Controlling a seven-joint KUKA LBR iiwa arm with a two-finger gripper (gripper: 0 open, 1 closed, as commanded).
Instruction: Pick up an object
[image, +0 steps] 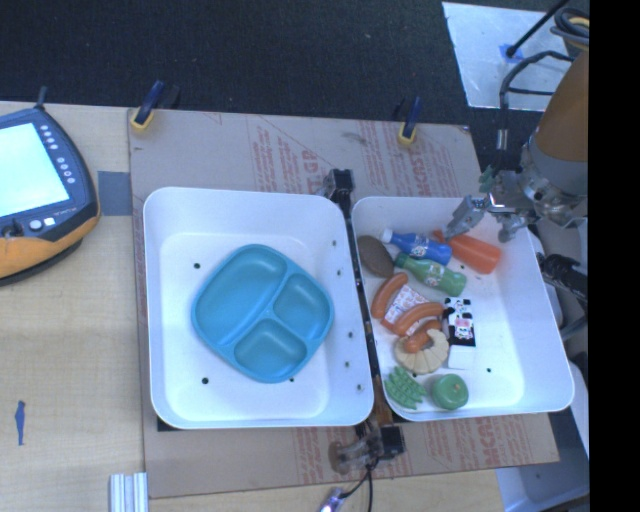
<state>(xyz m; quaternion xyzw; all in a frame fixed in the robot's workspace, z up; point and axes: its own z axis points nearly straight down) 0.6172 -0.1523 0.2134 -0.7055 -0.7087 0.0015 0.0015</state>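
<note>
Approach step, nothing lifted yet. Gripper (487, 212) poised with 2 fingers apart over the far right corner of the right bin (520, 390), just above the orange cylinder (474, 252). Long axis of that piece slanting from far-left toward near-right. Next: descend astride it, close across the short width.

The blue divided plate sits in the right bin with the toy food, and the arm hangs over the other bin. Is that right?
Not quite. The camera view shows the blue divided plate alone in the left bin. The toy food lies in the right bin, and the arm hangs over that right bin's far corner.
</note>
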